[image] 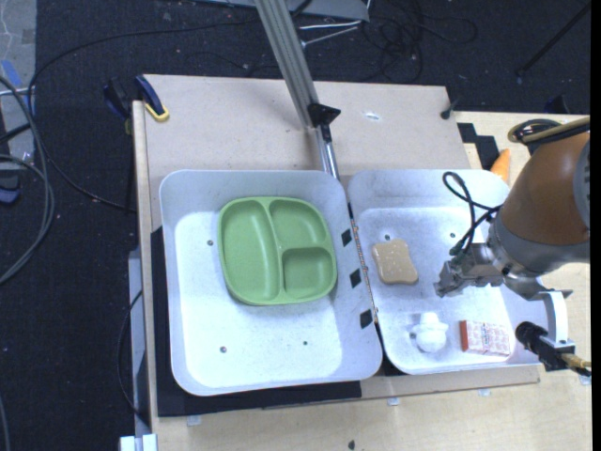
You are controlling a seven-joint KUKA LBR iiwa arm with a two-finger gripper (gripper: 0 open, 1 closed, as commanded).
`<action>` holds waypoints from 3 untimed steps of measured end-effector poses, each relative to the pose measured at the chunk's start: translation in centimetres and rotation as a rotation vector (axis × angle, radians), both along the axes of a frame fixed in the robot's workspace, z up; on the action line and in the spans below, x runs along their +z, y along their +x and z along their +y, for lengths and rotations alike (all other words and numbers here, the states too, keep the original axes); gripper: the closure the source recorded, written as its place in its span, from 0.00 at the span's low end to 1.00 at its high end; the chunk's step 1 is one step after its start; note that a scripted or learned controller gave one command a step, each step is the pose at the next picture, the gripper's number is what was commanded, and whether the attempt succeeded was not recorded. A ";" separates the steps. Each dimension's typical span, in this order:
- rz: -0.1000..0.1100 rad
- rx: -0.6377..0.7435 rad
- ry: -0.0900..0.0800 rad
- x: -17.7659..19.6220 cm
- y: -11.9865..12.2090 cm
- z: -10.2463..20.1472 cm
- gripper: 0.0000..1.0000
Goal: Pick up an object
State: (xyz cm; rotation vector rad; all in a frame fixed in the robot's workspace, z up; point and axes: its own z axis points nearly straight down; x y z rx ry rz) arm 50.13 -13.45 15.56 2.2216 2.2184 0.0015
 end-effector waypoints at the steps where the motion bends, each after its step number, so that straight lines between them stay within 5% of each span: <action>1: -0.002 0.002 -0.001 4.5 0.1 -0.8 1.00; 2: -0.003 0.003 -0.001 8.9 0.2 -1.3 1.00; 3: 0.000 0.009 0.001 8.0 3.0 3.4 1.00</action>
